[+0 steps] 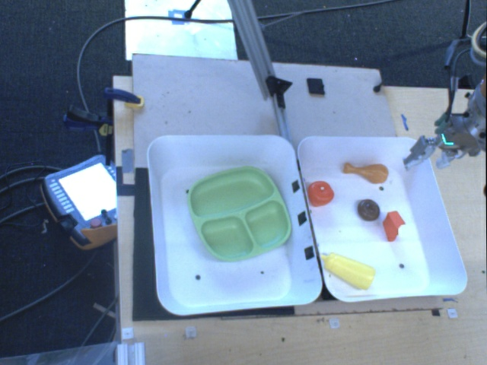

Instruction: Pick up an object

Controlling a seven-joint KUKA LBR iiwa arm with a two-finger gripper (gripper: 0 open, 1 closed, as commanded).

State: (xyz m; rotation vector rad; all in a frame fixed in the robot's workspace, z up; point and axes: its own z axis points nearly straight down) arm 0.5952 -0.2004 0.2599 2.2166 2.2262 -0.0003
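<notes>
1. Find the gripper at the right edge of the view, over the far right corner of the right bin, on a grey wrist with a small teal light.
2. Cannot tell whether spread or pressed together; too small and blurred to judge.
3. Nearest to it, down and to the left, see a tan toy drumstick lying on the bin floor, thin end pointing left, apart from the gripper.
4. Further left, near the wall shared with the other bin, note a round orange-red piece.
5. In the middle of that bin, spot a small brown doughnut, and just beside it to the right a red-orange wedge; cannot tell whether touching.
6. Toward the near left corner, find a yellow squeeze bottle lying on its side at a slant, well apart from the rest.
7. Across in the left bin, see a pale green divided plate with three compartments, turned askew.
8. Behind both bins, note a bare light board carrying a small black block and a slanted metal pole.
9. Out on the dark floor to the left, spot a handheld control pendant with a lit screen, and a blue-and-yellow clamp at the board's left edge.
</notes>
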